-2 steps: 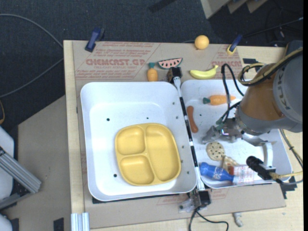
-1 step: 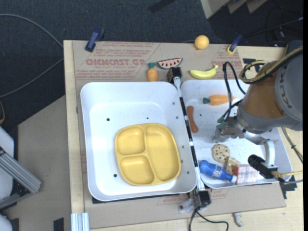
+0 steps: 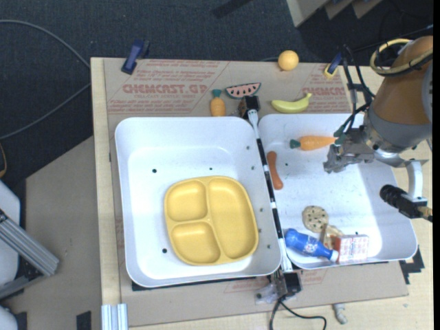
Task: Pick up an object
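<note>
The carrot (image 3: 315,142) lies just beside my jaws (image 3: 337,158), toward the far wall of the right bin (image 3: 385,218), its tip pointing at the divider and its thick end nearest me. It looks like the likeliest thing to take, though nothing sits between my jaws now, and from this height I cannot tell whether they are spread or shut. I judge this to be the approach step: I hover low over the bin floor, with no grasp made. Next, I would need to shift slightly toward the carrot, line up across its narrow width, and descend until I straddle it.

Farther out, a sausage (image 3: 274,170) rests along the divider, well apart from me. Toward the near wall lie a cookie (image 3: 315,217), a blue bottle (image 3: 310,245) and a small red-and-white packet (image 3: 353,247), close together. Beyond the divider, the left bin (image 3: 137,157) holds a yellow divided plate (image 3: 210,220). On the counter (image 3: 172,84) behind the bins sit a banana (image 3: 291,104), a watermelon slice (image 3: 243,89) and an orange ball (image 3: 289,60).
</note>
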Available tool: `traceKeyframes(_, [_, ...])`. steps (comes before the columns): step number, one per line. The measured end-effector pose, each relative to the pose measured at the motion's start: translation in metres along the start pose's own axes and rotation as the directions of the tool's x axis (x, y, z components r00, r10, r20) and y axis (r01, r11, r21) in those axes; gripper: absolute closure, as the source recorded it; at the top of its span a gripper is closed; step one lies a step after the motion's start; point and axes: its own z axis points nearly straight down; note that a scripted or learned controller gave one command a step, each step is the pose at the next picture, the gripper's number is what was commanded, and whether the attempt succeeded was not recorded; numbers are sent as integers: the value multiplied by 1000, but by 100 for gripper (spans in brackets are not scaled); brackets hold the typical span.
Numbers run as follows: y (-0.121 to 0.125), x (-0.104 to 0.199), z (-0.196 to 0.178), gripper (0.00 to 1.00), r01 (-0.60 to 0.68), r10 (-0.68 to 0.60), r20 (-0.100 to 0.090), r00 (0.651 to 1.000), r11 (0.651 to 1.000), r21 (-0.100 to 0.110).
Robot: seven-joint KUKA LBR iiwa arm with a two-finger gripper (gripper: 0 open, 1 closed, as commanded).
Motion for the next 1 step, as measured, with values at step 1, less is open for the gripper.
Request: traceKeyframes(1, [-1,0,1,0,-1,1,-1,1000,1000,3])
